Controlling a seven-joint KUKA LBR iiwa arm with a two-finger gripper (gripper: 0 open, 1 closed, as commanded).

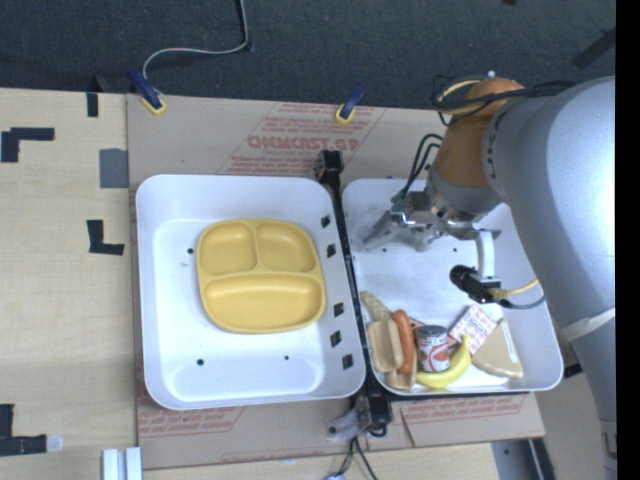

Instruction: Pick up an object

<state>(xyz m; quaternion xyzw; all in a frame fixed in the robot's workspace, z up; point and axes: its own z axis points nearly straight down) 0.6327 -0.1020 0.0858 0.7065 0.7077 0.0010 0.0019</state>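
My gripper (398,236) hangs over the upper left part of the right bin (540,368), its grey fingers (375,233) spread open with nothing between them. The loose objects lie along the bin's near edge, well below the gripper. They are a hot dog in a bun (390,343), a small red and silver can (432,346), a yellow banana (447,368), a tan wedge of bread (497,355) and a red and white packet (478,320). The bin floor under the gripper is bare.
The left bin (160,298) holds a yellow divided plate (262,273). A black divider rail (340,258) runs between the bins. The large grey arm (570,198) covers the right bin's far right side, and a black connector with a yellow cable (472,282) hangs from it.
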